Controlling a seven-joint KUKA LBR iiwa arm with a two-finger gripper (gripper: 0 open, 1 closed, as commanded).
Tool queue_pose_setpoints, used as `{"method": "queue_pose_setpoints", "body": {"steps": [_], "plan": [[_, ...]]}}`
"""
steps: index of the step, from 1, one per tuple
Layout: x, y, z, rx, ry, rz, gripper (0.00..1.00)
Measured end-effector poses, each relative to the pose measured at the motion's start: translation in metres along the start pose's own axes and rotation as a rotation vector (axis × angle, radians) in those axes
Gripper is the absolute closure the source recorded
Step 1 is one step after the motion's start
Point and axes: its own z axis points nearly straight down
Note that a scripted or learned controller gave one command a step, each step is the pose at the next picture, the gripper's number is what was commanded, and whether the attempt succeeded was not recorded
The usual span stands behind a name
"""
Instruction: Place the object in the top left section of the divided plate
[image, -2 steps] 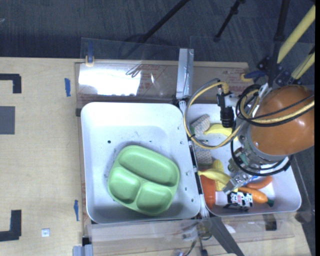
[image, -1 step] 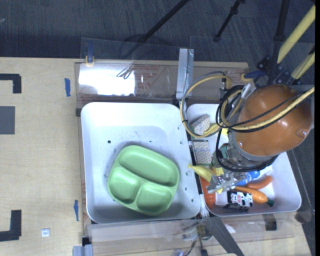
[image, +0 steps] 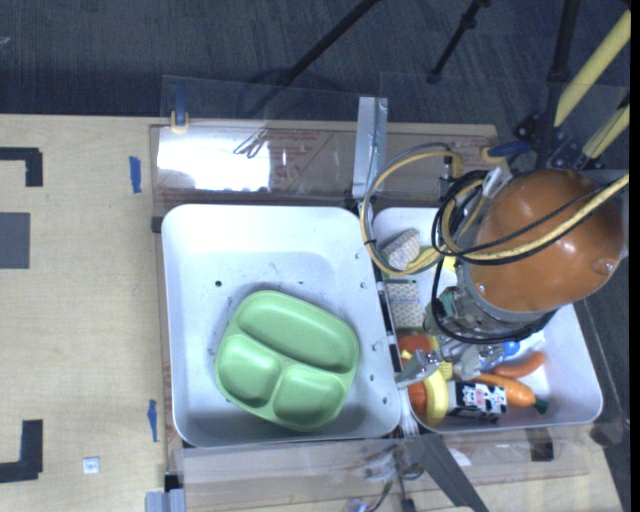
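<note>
A green divided plate (image: 288, 360) lies in the left white bin (image: 200, 240), with one large section and two smaller ones, all bare. My gripper (image: 450, 358) hangs low over the front of the right bin (image: 585, 375), under the arm's orange band (image: 545, 240). Just below it lies a pile of toy food: a yellow banana (image: 437, 389), an orange carrot (image: 518, 392), a black-and-white cow-patterned piece (image: 482, 397) and a red-orange piece (image: 412, 345). The arm hides much of this bin, and I cannot see anything held.
A grey-and-cream object (image: 403, 249) rests at the back of the right bin, beside yellow and black cables (image: 440, 215). A clear plastic wall (image: 260, 150) stands behind the left bin. A metal divider (image: 370, 160) rises between the bins.
</note>
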Motion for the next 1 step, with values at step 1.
{"method": "queue_pose_setpoints", "body": {"steps": [1], "plan": [[-0.074, -0.0083, 0.0418, 0.006, 0.017, 0.262, 0.0]]}}
